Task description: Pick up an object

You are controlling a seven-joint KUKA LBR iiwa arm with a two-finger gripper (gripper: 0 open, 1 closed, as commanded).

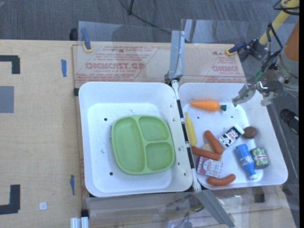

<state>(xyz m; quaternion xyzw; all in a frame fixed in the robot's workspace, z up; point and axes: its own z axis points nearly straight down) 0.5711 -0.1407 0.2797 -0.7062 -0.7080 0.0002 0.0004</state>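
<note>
Presently, bench [38, 127] stock: two white bins side by side.

Left bin [90, 103]: one green divided plate [142, 144], lying flat.

Right bin [275, 170]: carrot [205, 105] near the far wall; corn [190, 129] along the left wall; three sausages, one [213, 141] mid-bin, one [205, 153] just below it, one [221, 179] at the near edge; pink packet [209, 166] between the lower two; black-and-white carton [231, 137]; brown ball [250, 132] beside the carton; blue bottle [247, 161]; green can [260, 157] touching the bottle.

Tool [252, 95]: over the right bin's far right corner, fingers spread, grasping nothing, well clear of the carrot.
</note>
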